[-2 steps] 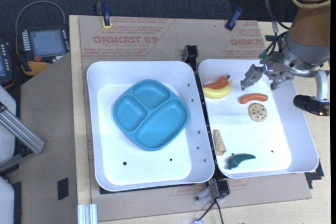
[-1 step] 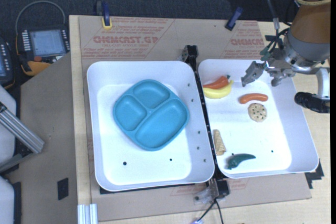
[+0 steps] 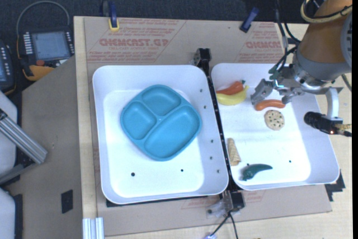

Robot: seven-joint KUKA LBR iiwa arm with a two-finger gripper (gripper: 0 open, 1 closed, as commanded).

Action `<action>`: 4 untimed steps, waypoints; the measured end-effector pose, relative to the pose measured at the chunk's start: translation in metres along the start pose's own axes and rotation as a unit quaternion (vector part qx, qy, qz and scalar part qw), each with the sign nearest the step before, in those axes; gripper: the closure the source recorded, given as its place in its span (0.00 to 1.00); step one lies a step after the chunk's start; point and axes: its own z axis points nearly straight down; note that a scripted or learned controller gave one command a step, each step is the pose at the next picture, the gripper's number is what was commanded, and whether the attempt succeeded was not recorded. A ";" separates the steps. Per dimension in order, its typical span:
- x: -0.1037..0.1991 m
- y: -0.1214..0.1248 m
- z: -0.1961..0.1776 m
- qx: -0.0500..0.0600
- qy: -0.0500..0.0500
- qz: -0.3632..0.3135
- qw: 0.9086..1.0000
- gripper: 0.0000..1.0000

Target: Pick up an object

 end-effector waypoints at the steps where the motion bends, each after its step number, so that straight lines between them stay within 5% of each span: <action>1: 0.005 -0.004 0.059 -0.002 0.000 0.000 1.000 0.00; 2: 0.006 -0.003 0.092 -0.002 0.000 0.000 1.000 0.00; 3: 0.005 -0.003 0.080 -0.003 0.000 0.000 1.000 1.00; 4: 0.008 0.002 0.036 -0.006 -0.002 -0.001 1.000 1.00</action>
